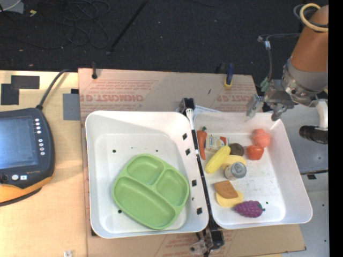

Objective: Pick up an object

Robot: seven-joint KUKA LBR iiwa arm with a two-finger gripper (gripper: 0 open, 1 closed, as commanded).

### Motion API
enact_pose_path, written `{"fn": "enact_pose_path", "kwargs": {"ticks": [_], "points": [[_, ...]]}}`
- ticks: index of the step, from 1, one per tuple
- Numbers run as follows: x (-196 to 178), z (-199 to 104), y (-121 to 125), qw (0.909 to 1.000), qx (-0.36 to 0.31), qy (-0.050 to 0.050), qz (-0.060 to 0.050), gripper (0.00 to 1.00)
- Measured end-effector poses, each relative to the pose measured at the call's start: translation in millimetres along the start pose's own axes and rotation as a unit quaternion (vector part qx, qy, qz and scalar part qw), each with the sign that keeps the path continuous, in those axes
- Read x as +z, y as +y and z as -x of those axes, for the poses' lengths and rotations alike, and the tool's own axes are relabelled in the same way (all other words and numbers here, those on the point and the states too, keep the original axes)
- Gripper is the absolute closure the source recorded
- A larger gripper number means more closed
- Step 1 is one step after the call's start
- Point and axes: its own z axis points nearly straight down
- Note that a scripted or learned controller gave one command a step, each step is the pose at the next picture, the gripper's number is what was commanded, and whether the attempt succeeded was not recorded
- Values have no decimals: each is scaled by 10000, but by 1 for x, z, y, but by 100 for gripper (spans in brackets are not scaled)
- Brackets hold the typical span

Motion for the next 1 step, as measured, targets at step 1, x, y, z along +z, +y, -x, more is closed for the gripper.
{"fn": "enact_pose_path", "kwargs": {"ticks": [1], "points": [[0, 0, 0, 10000, 0, 0, 0, 0]]}}
